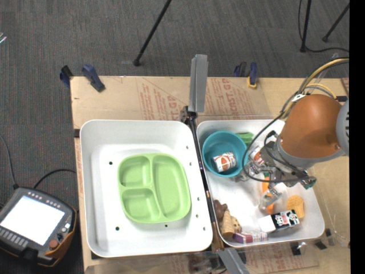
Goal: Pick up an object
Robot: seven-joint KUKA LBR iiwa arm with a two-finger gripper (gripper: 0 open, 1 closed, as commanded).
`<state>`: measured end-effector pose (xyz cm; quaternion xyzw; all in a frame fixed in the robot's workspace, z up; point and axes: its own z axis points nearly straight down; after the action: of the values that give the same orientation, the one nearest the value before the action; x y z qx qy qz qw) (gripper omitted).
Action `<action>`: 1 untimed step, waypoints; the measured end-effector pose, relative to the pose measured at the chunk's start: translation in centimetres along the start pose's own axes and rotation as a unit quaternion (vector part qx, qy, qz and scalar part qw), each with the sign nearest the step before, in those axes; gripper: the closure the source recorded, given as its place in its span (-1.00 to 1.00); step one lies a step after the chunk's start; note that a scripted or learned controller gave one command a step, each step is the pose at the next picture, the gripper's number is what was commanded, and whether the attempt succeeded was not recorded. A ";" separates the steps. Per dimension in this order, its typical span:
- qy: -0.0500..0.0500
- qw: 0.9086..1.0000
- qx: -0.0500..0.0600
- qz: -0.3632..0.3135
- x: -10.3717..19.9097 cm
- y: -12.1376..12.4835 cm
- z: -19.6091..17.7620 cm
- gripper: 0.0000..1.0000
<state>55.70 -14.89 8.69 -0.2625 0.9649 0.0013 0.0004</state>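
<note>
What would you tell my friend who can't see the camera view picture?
A grey and orange robot arm reaches into the right white bin, near a teal bowl holding a small can. The left white bin holds a green divided plate.

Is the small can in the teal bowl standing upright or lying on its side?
On its side: the can shows its label sideways inside the teal bowl.

Place: robotics lab, test bench.
Bench: cardboard-covered top [165, 96], held by blue clamps [91, 76].
Floor: grey carpet [85, 27], crossed by tripod legs [157, 24].
Gear: handheld control tablet [34, 224] on the floor at left, cabled.
Setup: two white bins [94, 153] side by side.
</note>
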 end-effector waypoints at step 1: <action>-0.001 1.000 -0.001 0.000 -0.2 0.1 -1.0 1.00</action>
<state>55.79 -14.74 9.66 -0.2622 0.9650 0.0022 0.0012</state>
